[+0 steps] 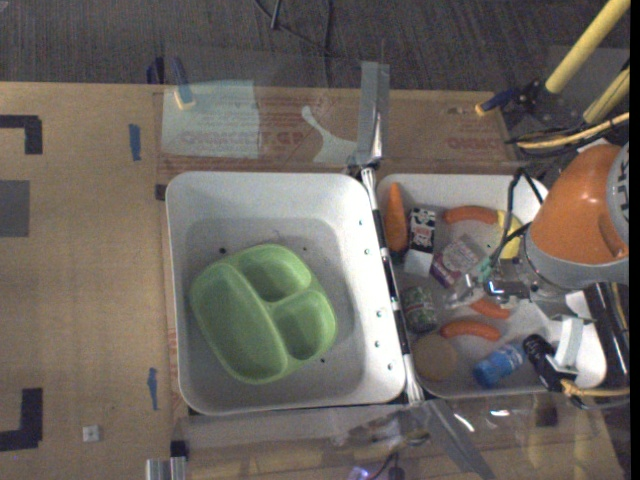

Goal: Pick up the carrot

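I can see two white bins side by side. The left bin (pixel 190 228) holds a green plate (pixel 262 311) with three hollows, smooth and shiny like plastic, lying flat in the middle where nothing crowds it. The right bin (pixel 420 186) is full of small toys. The carrot (pixel 396 218) is at the upper left of that bin, pressed along the wall. It is orange, smooth and long, and it gets thin at one end. I think the wall will make it hard to grab from that side. Next to it is a little box (pixel 423 230). Lower down lie a round brown cookie (pixel 435 357), a blue bottle (pixel 497 365) on its side and some orange sausage shapes (pixel 470 330). My gripper (pixel 478 284) hangs over the middle of the right bin, well apart from the carrot. I cannot tell whether it is released or clenched, because it is dark and blurry there.
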